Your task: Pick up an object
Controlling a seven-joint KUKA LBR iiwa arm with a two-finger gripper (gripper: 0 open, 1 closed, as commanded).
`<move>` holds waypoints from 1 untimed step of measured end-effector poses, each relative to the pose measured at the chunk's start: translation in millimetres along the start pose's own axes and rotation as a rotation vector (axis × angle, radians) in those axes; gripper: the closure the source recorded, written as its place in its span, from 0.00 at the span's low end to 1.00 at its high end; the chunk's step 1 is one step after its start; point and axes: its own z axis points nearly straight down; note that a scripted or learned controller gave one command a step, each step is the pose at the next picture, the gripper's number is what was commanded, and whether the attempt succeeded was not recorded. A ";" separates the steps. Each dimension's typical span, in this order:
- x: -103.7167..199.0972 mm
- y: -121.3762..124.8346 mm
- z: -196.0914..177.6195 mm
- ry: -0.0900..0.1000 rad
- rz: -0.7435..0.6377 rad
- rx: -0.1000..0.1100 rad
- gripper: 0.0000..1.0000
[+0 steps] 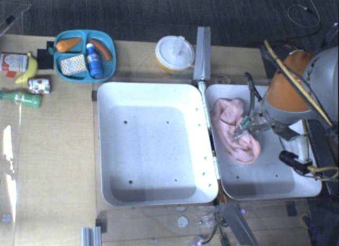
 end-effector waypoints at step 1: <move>48.6 55.7 -80.2 0.010 -0.287 0.020 1.00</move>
